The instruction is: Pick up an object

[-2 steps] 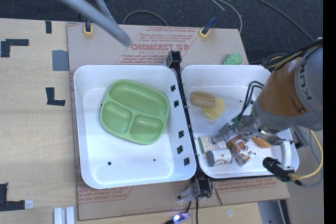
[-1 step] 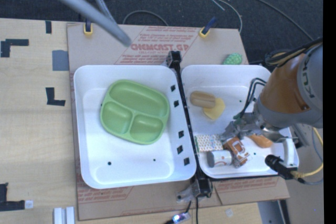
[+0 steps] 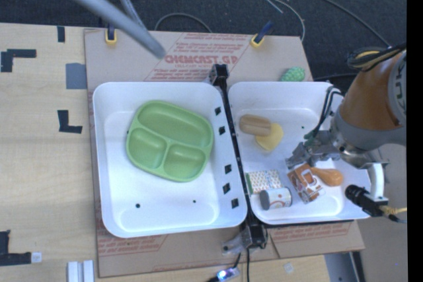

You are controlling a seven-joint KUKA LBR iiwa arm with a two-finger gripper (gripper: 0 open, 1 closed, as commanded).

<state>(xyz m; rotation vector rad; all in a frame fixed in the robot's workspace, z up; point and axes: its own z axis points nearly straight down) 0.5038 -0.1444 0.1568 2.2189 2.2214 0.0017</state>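
Small white cylindrical cup (image 3: 275, 197) near right bin's (image 3: 288, 97) front edge, on side, long axis left-right; two-finger gripper (image 3: 301, 154) above, grip state indeterminate.

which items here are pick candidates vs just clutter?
Candidates, right bin, near the hand:
orange snack packet
brown bun
yellow piece
patterned packet
small cup

Lying about:
green divided plate, left bin
green ball, outside the bins

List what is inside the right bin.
The right bin holds a tan roll touching a yellow piece, a patterned packet, a small cylinder, an orange-and-white wrapper and an orange item. The gripper covers whatever lies beneath it.
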